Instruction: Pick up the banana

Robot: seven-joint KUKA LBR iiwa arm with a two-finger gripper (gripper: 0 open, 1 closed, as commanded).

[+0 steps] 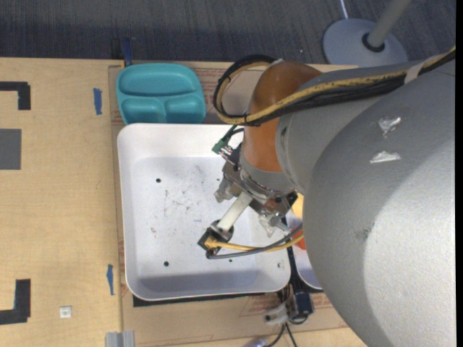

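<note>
My arm reaches in from the right and covers nearly the whole right bin. Its gripper hangs over the right side of the left white bin, below the orange wrist band. A small yellow patch peeks out beside the wrist at the edge of the right bin; it may be the banana, but too little shows to be sure. Just below it sits a bit of something orange-red. Nothing can be seen between the gripper's parts from this angle.
A teal divided tray stands behind the left bin. The bin's floor carries only scuff marks. Cardboard bench top lies to the left. A grey lamp base stands on the floor at the back right.
</note>
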